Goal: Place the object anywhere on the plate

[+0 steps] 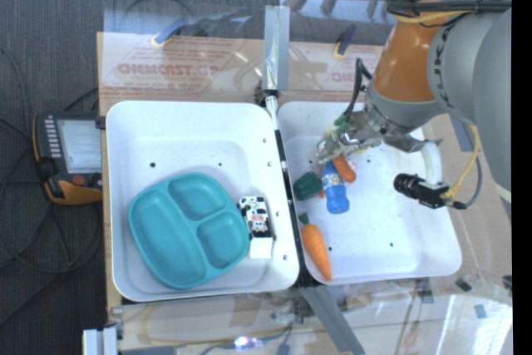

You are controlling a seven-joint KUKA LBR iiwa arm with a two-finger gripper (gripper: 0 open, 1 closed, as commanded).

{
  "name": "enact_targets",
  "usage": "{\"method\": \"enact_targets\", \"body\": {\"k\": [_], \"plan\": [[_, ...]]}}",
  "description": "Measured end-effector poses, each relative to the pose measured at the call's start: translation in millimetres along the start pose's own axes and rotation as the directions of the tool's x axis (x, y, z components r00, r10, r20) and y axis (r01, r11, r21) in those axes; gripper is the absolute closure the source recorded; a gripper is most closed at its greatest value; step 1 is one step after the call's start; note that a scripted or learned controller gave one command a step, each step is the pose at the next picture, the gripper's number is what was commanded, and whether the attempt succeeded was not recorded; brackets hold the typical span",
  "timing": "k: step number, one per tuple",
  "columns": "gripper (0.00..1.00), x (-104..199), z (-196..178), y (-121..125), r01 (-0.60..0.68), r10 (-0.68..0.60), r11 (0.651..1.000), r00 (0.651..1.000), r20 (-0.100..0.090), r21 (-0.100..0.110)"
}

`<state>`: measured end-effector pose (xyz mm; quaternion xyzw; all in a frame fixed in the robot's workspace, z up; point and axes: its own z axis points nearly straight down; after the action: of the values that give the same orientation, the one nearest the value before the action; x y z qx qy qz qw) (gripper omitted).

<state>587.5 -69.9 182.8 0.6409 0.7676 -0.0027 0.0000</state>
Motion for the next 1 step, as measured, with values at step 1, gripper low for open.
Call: {"method": "enact_targets", "body": {"k": [1], "plan": [[1.00,59.0,-8.2,-2.5,0.111,-0.111,0.994,0.994,-0.002,-0.001]]}}
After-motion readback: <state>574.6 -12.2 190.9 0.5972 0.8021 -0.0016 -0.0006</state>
